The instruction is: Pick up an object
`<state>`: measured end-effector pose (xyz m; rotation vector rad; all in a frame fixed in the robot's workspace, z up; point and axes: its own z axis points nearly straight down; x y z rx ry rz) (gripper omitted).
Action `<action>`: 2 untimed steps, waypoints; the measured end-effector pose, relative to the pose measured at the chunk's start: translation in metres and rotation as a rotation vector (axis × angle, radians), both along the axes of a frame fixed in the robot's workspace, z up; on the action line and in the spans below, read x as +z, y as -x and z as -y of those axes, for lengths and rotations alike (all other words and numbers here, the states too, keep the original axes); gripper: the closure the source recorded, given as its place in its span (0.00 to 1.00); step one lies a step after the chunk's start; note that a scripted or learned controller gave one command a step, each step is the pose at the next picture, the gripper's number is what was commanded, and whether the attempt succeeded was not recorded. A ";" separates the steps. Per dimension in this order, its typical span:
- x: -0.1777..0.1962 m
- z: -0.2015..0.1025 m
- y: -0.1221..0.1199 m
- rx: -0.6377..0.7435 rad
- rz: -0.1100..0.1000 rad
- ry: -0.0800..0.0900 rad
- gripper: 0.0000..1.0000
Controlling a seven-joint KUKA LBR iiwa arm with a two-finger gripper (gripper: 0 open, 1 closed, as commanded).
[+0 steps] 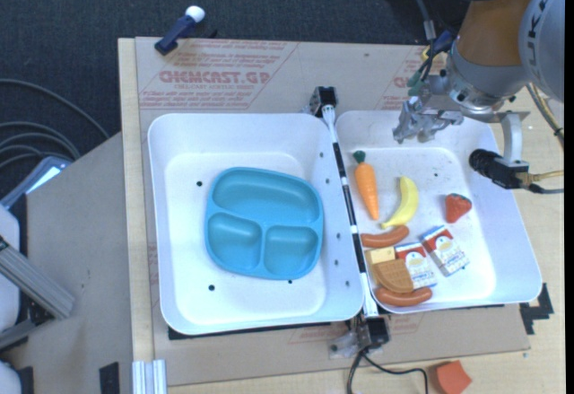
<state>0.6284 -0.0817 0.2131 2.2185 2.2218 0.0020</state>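
Observation:
My gripper [417, 128] hangs over the back edge of the right bin [511, 240], with nothing seen in it. Toy food lies in that bin. An orange carrot [366, 188] and a yellow banana [404, 201] lie just in front of the gripper and to its left. A red strawberry [456, 206] sits to the right of them. Nearer the front are a sausage [385, 236], a slice of toast [392, 275], two small cartons [432, 256] and a second sausage [404, 297].
The left bin [170, 204] holds a blue divided plate [264, 222]. A blue and white tool [179, 30] lies on the bench behind the bins. An orange block [451, 376] sits at the bench's front edge. Black clips join the bins at back [324, 100] and front [369, 329].

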 end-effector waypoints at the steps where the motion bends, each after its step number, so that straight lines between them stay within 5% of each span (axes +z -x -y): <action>1: 0.050 -0.030 0.098 -0.001 -0.005 -0.002 1.00; 2: 0.050 -0.030 0.098 -0.001 -0.005 -0.002 0.00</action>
